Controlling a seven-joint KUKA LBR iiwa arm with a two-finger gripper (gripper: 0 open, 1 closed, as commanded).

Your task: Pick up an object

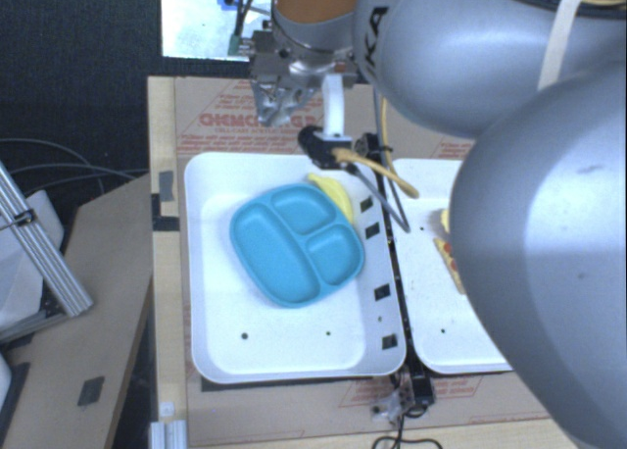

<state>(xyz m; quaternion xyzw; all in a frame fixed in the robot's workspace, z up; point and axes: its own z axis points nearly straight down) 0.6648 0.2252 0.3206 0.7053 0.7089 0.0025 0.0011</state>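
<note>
Blue divided tray (297,243) lies tilted in the left bin (216,329), a yellow item (336,194) touching its far edge, while the claw (279,109) hangs above the bin's far rim, its spread unreadable.

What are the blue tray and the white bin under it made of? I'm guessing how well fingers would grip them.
Blue tray: looks like moulded plastic, one even colour, rounded compartment ridges, a soft sheen. White bin: probably thin formed plastic too, smooth with rounded corners and a raised rim; the look can't rule out coated metal.
</note>
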